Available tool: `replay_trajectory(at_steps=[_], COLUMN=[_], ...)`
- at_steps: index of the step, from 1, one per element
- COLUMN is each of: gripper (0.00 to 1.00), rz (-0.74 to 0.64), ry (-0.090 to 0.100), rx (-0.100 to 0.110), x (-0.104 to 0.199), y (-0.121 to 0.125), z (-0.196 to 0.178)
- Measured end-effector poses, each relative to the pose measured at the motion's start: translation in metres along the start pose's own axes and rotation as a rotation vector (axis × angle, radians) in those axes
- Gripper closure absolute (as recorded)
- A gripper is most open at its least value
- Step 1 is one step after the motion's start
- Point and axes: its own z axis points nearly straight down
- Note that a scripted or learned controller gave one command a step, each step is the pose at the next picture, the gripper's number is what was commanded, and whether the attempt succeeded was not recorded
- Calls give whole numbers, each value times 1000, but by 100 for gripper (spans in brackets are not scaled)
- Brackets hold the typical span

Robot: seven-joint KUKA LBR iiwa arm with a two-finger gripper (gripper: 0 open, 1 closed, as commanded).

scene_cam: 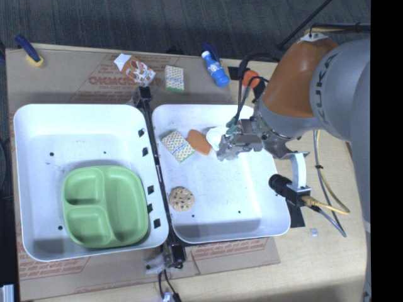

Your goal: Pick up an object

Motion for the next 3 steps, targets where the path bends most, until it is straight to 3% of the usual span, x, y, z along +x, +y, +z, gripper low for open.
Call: replay_trajectory(at_steps=[1, 2, 3], gripper=[100, 100, 100], rz=[3, 1, 1], ry=[-2, -1, -2], rx=[3, -1, -2], x=[-95, -84, -54], y=[-57, -56, -48], z=[47, 12, 0])
